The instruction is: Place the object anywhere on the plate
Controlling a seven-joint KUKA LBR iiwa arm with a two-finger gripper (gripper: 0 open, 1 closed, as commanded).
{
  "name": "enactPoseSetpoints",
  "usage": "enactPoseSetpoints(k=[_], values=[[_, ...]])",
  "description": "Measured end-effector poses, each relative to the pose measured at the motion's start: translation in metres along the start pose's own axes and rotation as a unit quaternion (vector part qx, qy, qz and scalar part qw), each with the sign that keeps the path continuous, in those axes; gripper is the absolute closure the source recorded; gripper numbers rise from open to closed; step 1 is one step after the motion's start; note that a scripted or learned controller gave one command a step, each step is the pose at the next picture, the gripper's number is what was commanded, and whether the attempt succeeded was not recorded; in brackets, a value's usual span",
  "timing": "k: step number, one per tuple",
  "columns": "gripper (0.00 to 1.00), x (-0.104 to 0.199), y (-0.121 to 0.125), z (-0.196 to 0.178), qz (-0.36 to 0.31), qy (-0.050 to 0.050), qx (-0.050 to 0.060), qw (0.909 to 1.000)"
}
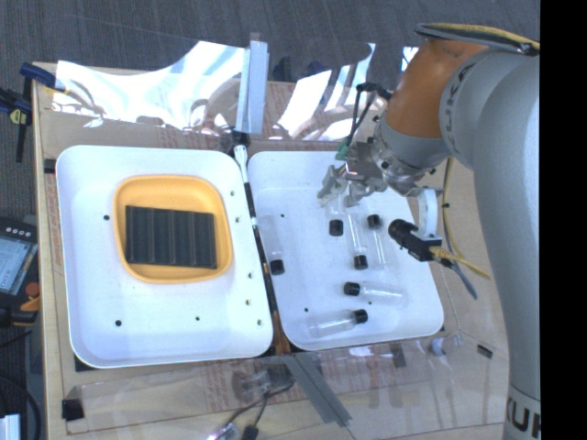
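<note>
Here, two white bins (83,328) on a wooden bench (165,401), claw (344,186) state unclear

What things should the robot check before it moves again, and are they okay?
1. Plate ready: yellow plate lies in the left bin, with a dark ridged insert in its middle. Ok.
2. Objects to pick: clear tubes with black caps lie in the right bin. Ok.
3. Gripper above the tubes: it is over the right bin's upper part. Ok.
4. Tube between the fingers: none seen. Not ok.
5. Fingers open: cannot tell.
</note>
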State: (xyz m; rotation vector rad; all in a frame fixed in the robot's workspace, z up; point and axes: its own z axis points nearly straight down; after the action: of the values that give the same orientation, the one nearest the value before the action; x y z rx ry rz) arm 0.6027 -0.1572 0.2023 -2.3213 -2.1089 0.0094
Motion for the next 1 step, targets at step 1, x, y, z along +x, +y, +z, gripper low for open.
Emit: enactPoseSetpoints(k=[1], values=[[0.0,-0.0001,0.0,0.0,0.0,0.0,0.0,1.0]])
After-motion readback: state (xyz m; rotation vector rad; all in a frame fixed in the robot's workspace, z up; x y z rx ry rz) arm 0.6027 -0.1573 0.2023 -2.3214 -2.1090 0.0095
